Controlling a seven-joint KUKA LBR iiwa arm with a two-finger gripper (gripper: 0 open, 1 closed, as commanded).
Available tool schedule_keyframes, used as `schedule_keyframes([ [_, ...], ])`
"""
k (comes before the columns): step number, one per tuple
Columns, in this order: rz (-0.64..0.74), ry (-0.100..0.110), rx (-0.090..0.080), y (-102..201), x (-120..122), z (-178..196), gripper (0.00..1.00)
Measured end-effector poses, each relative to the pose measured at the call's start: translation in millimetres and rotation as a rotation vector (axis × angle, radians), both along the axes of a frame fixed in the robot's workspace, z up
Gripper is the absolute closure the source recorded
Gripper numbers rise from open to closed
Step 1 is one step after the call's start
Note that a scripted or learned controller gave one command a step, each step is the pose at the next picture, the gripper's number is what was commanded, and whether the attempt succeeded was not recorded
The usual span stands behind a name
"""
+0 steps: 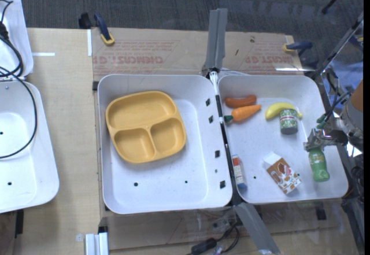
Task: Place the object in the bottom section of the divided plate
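Note:
The yellow divided plate (145, 126) lies in the left bin, slightly tilted. It has one long section at the far side and two smaller ones at the near side, all bare. My gripper (315, 140) hangs over the right side of the right bin. It is just above the cap of a green bottle (319, 167) that lies near that bin's right wall. Whether it touches the bottle is unclear.
The right bin (260, 187) also holds a sausage (240, 100), a carrot (244, 113), a banana (281, 109), a small can (289, 121), a brown-and-white carton (282, 174) and a tube (237, 171) along the left wall. A divider (218, 126) separates the bins.

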State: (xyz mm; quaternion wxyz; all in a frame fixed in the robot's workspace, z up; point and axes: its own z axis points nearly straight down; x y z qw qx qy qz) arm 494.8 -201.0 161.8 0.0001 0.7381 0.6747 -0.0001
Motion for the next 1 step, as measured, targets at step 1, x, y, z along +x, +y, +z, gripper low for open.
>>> schedule_keyframes([
  [1,0.069,0.002,0.001,-16.2,-17.4,-34.0,1.00],
])
